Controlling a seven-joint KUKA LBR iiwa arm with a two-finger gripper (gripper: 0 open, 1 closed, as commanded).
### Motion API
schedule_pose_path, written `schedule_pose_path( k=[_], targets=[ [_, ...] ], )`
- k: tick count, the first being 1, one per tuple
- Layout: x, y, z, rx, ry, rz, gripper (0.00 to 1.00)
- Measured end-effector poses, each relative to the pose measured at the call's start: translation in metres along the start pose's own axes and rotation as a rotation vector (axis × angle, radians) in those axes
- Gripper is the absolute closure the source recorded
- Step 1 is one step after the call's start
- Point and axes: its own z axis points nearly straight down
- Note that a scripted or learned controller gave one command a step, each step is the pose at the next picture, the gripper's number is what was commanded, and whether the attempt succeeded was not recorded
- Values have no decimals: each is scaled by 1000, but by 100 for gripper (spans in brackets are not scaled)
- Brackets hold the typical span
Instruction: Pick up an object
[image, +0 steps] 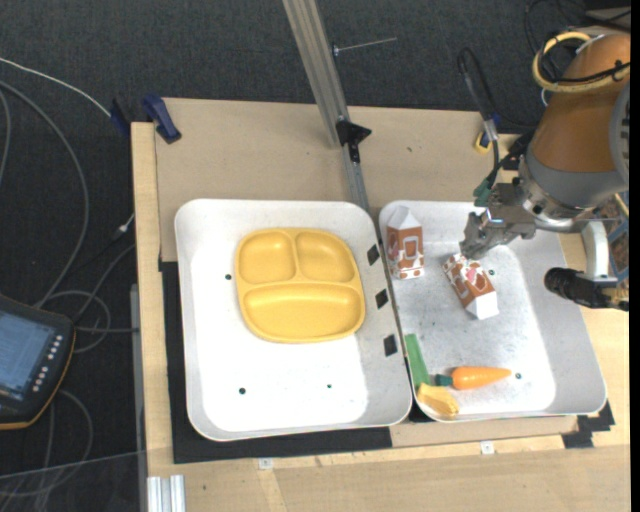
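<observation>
Nearest the camera, a toy carrot (480, 377) lies along the front rim of the right bin (560, 345), with a green stick (413, 356) and a yellow scrap (438, 401) in that bin's front left corner, likely scattered loose as spare targets. Toward the middle of the right bin a small carton (471, 284) lies tipped on its side; a second carton (405, 243) stands upright near the bin's back left. The gripper (482, 232) hangs just behind the fallen carton, seemingly lined up on it as the thing to pick, though nothing sits between its fingers; whether they are spread or closed cannot be told. Left of the right bin, the other bin (200, 330) holds a yellow divided plate (298, 283).
</observation>
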Motion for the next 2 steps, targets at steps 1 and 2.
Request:
schedule_pose_path(
  k=[1,2],
  targets=[
    [55,14,-10,-5,-1,-2,100],
    [108,31,3,-4,-2,0,100]
  ],
)
